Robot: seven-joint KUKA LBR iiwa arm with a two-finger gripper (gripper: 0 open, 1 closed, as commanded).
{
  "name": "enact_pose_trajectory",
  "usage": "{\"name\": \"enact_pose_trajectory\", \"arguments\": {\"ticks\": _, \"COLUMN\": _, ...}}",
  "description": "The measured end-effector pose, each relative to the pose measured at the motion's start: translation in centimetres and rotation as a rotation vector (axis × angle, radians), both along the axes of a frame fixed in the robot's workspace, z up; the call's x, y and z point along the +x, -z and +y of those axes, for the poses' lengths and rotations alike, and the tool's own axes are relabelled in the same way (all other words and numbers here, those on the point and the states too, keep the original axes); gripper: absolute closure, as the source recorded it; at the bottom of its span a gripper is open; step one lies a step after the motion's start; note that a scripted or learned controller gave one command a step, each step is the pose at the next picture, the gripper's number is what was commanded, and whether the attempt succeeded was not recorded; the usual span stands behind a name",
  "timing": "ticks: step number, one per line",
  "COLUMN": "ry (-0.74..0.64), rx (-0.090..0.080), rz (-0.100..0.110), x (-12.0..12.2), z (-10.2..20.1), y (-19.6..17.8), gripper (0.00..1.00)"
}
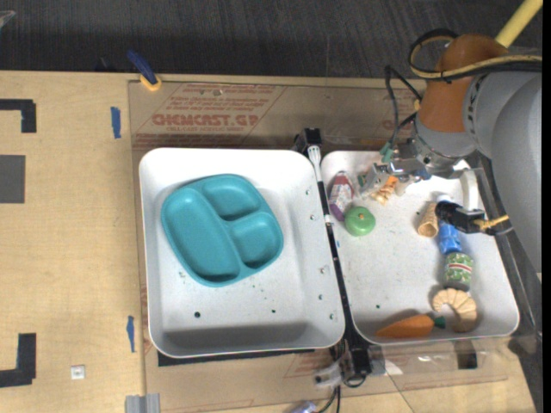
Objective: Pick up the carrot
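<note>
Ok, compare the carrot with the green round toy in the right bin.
The carrot is orange, long and tapered; the green round toy is compact. The carrot lies flat along the right bin's near wall, while the green toy sits up near the divider. Both rest on the bin floor, apart from the gripper.

The arm runs off the right edge — jaws too small to tell.

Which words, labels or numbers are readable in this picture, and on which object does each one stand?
"CHEMCAST GP": large red print on the brown sheet behind the bins, blurred, so my reading is uncertain.
Smaller red lines above it: too blurred to read.
Label on the blue bottle in the right bin: too small to read.
</note>
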State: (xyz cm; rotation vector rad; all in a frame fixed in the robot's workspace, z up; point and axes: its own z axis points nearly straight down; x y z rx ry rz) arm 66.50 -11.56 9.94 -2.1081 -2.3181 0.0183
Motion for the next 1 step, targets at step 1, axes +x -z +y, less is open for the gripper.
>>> {"name": "enact_pose_trajectory", "arguments": {"ticks": 1, "ry": 0.041, "rx": 0.004, "rz": -0.019, "x": 0.33, "z": 6.05, "y": -8.92, "gripper": 1.00}}
